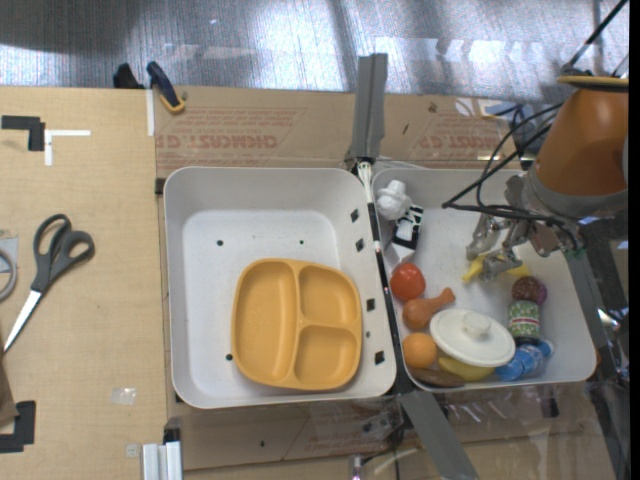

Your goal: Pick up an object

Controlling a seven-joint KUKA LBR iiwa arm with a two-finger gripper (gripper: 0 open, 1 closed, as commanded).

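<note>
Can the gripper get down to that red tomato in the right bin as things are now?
Probably yes. The tomato lies uncovered near the bin's left wall, with nothing on top of it. The gripper hangs above the same bin, to the tomato's right.

A divided plate [297, 324] lies in the left bin [190, 268]; scissors [45, 268] lie further left.

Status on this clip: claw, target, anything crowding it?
Claw low in right bin, over a small yellow object; grip unconfirmed. Jar and white lidded pot close by. Yellow divided plate alone in left bin.
</note>
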